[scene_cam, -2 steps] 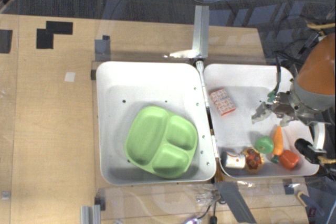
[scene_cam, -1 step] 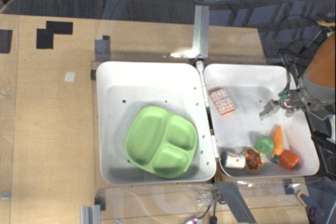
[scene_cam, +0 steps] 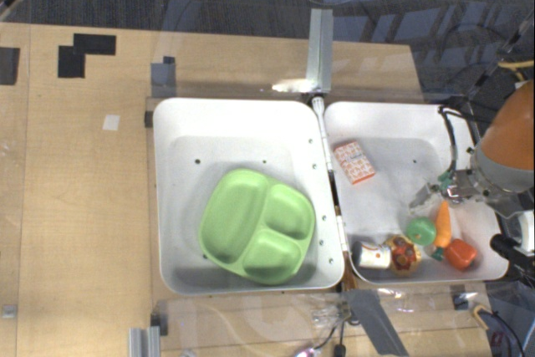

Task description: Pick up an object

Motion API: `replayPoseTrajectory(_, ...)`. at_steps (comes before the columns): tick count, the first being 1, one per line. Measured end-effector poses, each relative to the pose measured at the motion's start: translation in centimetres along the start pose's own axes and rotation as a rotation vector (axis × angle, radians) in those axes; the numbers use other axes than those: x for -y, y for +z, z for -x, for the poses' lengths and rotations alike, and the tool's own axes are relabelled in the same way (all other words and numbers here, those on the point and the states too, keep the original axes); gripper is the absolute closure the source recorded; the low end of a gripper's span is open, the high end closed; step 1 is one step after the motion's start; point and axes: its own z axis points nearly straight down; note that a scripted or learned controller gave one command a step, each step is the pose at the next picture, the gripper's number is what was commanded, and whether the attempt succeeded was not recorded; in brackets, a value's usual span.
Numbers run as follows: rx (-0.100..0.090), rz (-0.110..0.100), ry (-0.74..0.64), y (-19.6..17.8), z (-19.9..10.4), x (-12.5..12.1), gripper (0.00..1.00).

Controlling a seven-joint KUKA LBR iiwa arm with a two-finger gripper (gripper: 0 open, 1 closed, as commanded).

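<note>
Dark grey carpet runs behind the pale wooden surface (scene_cam: 75, 205), which carries two shallow white bins side by side. We take the right bin (scene_cam: 393, 117) as our landmark. Left of it, touching along the shared rim, sits the left bin (scene_cam: 180, 130), holding a lime-green divided plate (scene_cam: 257, 225) tilted toward its near corner. Inside the right bin, a small patterned card box (scene_cam: 354, 161) lies near the dividing rim, well apart from the cluster along the near wall: a small white packet (scene_cam: 374, 255), a red-and-yellow toy (scene_cam: 405, 254) just beside it, a green ball (scene_cam: 421, 231), an orange carrot-like piece (scene_cam: 443, 223) and an orange-red block (scene_cam: 461, 254). Our tool (scene_cam: 436, 192) hangs over the bin's right side, just above the carrot piece and green ball; we cannot tell whether it is released or clenched. Nothing is visibly between its tips.
</note>
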Motion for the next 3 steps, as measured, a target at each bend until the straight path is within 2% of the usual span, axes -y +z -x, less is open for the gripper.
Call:
replayPoseTrajectory(1, -0.002, -0.002, 0.100, -1.9, -0.3, 4.4, 0.00)
replayPoseTrajectory(2, -0.001, -0.001, 0.084, -3.7, -1.5, 4.2, 0.00)
replayPoseTrajectory(3, 0.000, -0.002, 0.145, -6.5, -1.7, -1.0, 0.00)
